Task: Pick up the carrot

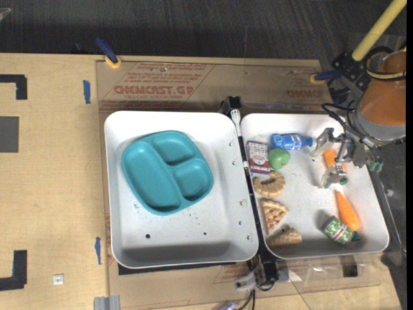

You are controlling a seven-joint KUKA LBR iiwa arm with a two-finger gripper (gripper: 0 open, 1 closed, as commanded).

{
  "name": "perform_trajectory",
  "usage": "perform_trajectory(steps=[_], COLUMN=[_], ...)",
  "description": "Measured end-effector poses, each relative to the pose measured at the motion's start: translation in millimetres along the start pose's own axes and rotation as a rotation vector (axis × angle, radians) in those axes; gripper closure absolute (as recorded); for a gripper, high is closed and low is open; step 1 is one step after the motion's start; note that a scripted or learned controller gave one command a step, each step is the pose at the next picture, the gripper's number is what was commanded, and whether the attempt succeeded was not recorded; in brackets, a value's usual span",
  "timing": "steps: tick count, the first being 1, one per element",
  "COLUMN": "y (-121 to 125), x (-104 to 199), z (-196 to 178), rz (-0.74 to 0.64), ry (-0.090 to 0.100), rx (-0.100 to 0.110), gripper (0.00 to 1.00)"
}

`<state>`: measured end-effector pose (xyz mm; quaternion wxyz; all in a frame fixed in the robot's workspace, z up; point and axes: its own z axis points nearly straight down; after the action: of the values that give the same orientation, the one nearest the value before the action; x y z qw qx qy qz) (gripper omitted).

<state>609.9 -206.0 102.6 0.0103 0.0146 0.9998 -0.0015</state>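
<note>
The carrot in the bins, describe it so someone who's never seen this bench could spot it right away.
Look in the right-hand shallow white bin, then go to its near right corner. There the small orange tapered toy carrot lies at a slant, just past the small green can with a red and white label. It is the one slim, pointed orange piece lying on the floor of that bin.
</note>
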Motion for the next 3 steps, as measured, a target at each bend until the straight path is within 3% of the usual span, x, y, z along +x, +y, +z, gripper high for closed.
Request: perform_trajectory(steps=[1, 2, 3], y=[0, 1, -6], x=[-4, -3, -21], z=[-13, -12, 15], rz=[-0.001, -0.001, 0.366], ry=[-0.011, -0.01, 0.01], rx=[0.002, 0.001, 0.002], gripper=[1.0, 0.0, 0.0])
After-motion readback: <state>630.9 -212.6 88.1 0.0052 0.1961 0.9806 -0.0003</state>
